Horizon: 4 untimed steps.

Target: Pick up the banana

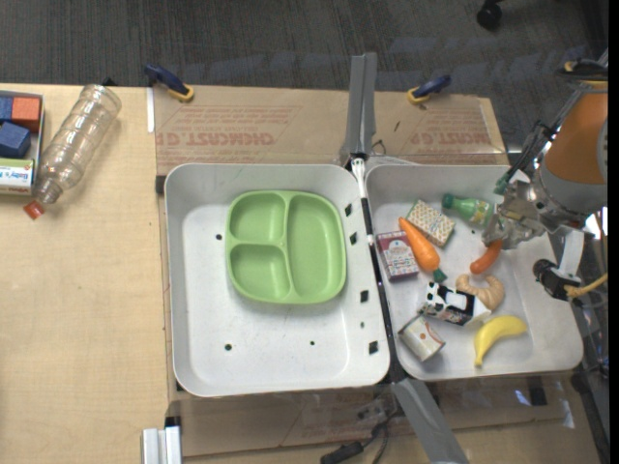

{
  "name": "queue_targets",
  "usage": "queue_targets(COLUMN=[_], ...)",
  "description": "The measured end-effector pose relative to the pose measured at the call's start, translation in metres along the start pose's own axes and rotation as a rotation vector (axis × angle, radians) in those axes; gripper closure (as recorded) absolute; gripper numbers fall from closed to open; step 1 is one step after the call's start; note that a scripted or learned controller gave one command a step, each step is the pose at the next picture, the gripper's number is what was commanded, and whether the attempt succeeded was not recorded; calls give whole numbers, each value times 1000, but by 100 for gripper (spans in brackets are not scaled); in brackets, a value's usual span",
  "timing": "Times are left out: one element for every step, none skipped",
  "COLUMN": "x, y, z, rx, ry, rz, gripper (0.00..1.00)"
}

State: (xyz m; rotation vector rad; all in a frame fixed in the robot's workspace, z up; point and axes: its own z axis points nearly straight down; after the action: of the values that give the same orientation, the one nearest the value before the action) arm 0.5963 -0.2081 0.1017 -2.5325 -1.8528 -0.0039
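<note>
Hovering over the right bin [571,356], the arm [578,143] hangs its gripper [510,222] above the far part of the clutter; how the gripper is set cannot be told from here. The banana [497,337] lies well nearer the camera than the gripper and just left of it, its long axis slanting up to the right, with a red pepper [486,257] and a tan ginger-like piece [484,289] between them.

Two bins side by side on the bench.
The divided plate [287,246] lies in the left bin [193,356]; the banana [497,336] lies in the right bin's [551,361] near right corner, the carrot [420,244] farther left.
</note>
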Motion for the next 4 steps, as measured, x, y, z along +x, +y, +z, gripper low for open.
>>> queue_targets(x=[26, 29, 68, 25], y=[27, 29, 44, 47], z=[-101, -133, -135, -161], rx=[-2, 0, 0, -1], ry=[-6, -6, -7, -6], rz=[127, 324, 502, 534], gripper=[100, 100, 100, 100])
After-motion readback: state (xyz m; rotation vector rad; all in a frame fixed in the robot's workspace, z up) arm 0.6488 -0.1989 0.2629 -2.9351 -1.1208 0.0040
